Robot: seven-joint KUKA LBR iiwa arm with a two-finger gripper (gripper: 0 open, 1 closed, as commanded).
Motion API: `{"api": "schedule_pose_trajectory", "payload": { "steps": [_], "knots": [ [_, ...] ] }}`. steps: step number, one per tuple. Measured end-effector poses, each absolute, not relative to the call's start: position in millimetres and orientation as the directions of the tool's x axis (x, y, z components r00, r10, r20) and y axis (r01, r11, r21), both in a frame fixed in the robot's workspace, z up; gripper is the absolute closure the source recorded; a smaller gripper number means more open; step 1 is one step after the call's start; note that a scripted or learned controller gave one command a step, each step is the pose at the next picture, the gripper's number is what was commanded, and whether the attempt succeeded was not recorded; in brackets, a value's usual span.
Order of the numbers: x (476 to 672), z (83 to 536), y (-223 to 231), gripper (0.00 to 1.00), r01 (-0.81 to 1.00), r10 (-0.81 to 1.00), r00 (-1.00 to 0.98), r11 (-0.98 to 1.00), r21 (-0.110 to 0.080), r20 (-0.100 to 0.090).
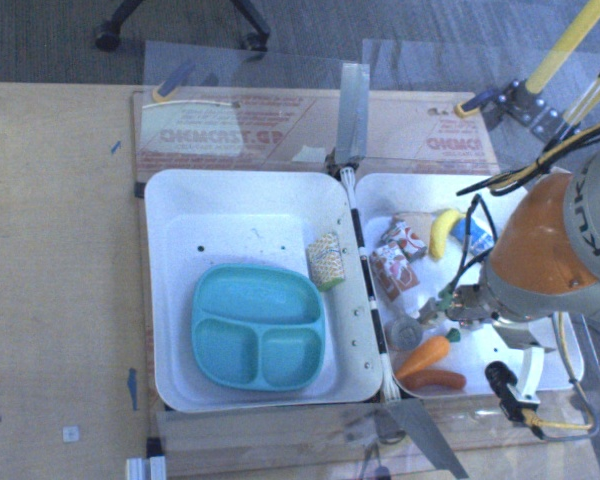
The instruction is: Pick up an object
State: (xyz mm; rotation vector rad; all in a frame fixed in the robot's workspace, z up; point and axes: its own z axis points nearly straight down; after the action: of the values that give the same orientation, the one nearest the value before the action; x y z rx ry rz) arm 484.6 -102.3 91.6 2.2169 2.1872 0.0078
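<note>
The gripper point(442, 311) hangs right over the carrot point(423, 353); can't tell its state. Carrot's probably light, stiff, slick, so grab mid-body.

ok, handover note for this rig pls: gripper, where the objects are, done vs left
Gripper: low over the right bin, above the carrot; open or shut not readable, nothing visibly held.
Right bin: carrot and sausage at the near-left corner, banana and snack packets toward the far end.
Left bin: teal divided plate, small patterned item by the right wall.
Done: no pick visible. Left: grasp one object and lift.
</note>
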Motion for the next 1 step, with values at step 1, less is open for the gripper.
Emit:
{"api": "schedule_pose_trajectory", "payload": {
  "steps": [1],
  "knots": [
    [484.4,91.6,-102.2,0.00,1.000,1.000,0.014,-0.013,0.023,-0.015]
  ]
}}
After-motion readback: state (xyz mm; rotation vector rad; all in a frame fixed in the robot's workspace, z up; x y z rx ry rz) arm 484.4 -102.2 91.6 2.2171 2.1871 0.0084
